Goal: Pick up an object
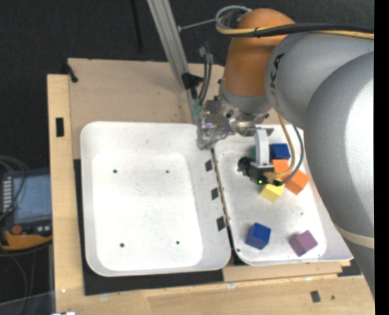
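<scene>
Far blue block (281, 151) sits half hidden behind arm (325, 77).

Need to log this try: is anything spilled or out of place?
Nothing stands out. The near blue block, purple block, yellow block and orange block all lie inside the right bin.

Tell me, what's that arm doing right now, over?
Gripper over the rim between bins, grip unclear. Front blue cube and purple cube loose in right bin, untouched. Nothing covering them.
</scene>
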